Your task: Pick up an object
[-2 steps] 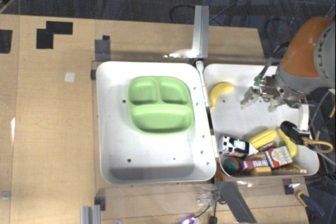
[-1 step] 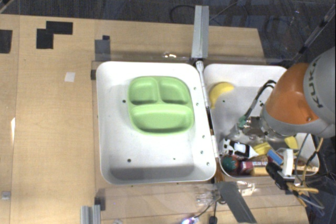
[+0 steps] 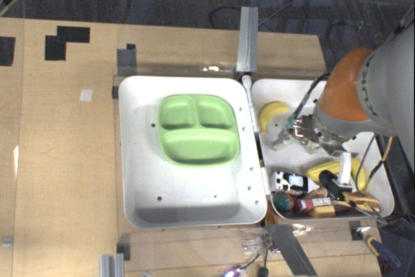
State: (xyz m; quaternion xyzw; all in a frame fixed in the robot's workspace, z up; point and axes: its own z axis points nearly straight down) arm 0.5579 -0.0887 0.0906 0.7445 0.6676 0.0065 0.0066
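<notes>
The pincer (image 3: 280,137) is seen low inside the right white bin (image 3: 388,204), at the end of the grey arm (image 3: 389,84) with its orange band (image 3: 342,93). A yellow rounded object (image 3: 272,115) lies just beside the pincer, on its far side. Nearer the camera than the pincer, a clutter of small items (image 3: 311,194) is piled, a yellow one (image 3: 327,172) among them. Well to the pincer's left, a green divided tray (image 3: 196,128) rests in the left white bin (image 3: 139,159) on the wooden desk (image 3: 58,159).
</notes>
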